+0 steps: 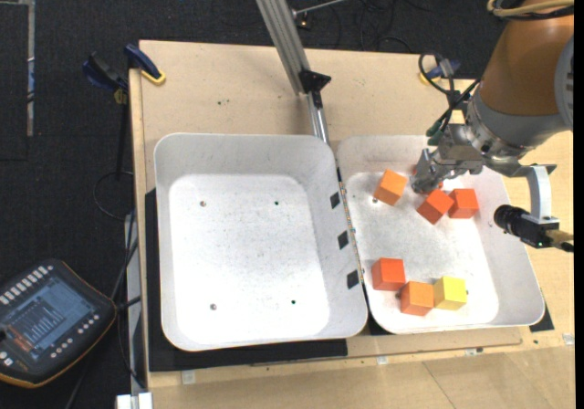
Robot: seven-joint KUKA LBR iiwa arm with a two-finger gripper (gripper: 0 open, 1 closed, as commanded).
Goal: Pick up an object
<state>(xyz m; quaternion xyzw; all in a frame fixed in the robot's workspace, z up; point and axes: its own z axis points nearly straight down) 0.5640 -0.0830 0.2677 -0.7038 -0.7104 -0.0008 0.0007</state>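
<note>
Scene: two shallow white bins sit side by side on the tabletop (237, 78); all places below are given against the right bin (511, 307).
Arm: the grey arm with its orange band (529, 51) reaches over the right bin's far edge from the right.
Gripper: the gripper (426, 181) is low over the far part of the right bin, between an orange cube (391, 187) and a red-orange cube (435, 205).
Gripper state: cannot tell how far it is open, and no cube can be seen in its hold.
Blocks near the gripper: the red-orange cube lies just beside it, touching or nearly touching a red cube (464, 203); the orange cube sits just on its other side.
Other blocks: a second red cube (390, 273), a second orange cube (417, 298) and a yellow cube (451, 292) cluster at the right bin's near end, well apart from the gripper.
Left bin: the left bin (173, 215) lies beside the right bin.
Step in hand: by my reading, the descent onto a cube, with nothing lifted yet.
Next move calls for: settling squarely over one cube, most likely the red-orange one, closing on two opposite faces without nudging its red neighbour, then rising straight up.
</note>
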